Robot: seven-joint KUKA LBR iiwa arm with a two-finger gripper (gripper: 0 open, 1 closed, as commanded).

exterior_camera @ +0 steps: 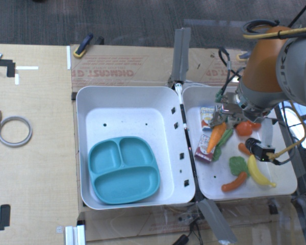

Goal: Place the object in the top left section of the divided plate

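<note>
The fingers (225, 117) hang low over the carrot (216, 136) in the right bin (288, 182); whether they are open or closed I cannot tell. Toys crowd just beside them, a tomato (244, 128) and a snack packet (206, 149), so a grab may catch the wrong one or nothing. The divided plate (123, 169) lies well off to their left, in the other bin (92, 106).

Teal divided plate (124, 168) lies flat in the left bin (92, 106).

Smooth matt teal plastic divided plate (123, 169); glossy white plastic bins (92, 111); pale wood-grain bench (30, 188); brown cardboard (122, 65) along the bins' far edge.
</note>
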